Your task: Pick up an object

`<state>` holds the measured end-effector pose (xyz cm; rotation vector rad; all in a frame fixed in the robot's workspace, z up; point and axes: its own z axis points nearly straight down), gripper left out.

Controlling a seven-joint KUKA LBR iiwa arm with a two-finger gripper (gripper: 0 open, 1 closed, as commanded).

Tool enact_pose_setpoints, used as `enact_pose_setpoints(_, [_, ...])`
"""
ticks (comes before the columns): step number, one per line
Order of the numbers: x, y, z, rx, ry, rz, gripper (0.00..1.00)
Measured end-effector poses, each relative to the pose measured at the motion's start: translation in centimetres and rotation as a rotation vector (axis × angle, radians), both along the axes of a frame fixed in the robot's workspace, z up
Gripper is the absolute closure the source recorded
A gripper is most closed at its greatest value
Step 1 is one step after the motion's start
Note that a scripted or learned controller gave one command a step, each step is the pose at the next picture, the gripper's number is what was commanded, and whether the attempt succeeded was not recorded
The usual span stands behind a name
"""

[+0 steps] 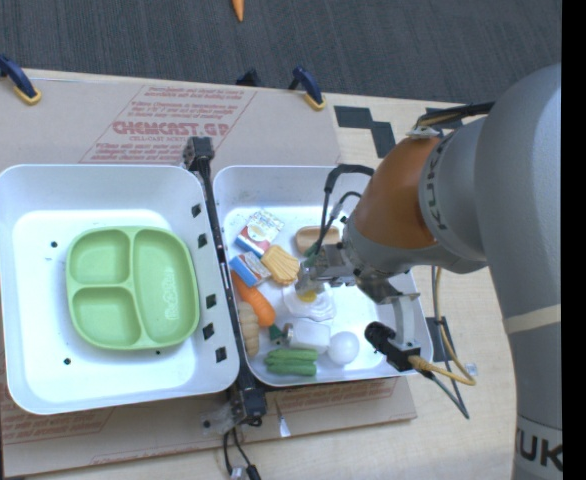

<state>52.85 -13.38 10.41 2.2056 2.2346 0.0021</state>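
My gripper [308, 286] reaches down into the middle of the right bin [273, 183], among the toy food. Its tips sit over a pale item with a yellow patch; the wrist hides how the tips stand. Around it lie a waffle-like tan piece [279, 264], an orange carrot [259, 306], a blue block [244, 271], a red-and-white packet [257, 230], a tan bread piece [313, 238], a white egg [344, 348] and a green vegetable [292, 363].
The left bin [13, 298] holds a light green divided plate [133, 288]. A black divider with clips [209, 258] runs between the bins. Clamps sit along the cardboard's far edge, and a small orange item [237, 4] lies on the floor beyond.
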Motion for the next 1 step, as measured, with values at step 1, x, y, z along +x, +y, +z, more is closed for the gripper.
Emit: enact_pose_setpoints(1, [-1.60,2.08,13.40,-0.001,0.000,-0.007,1.00])
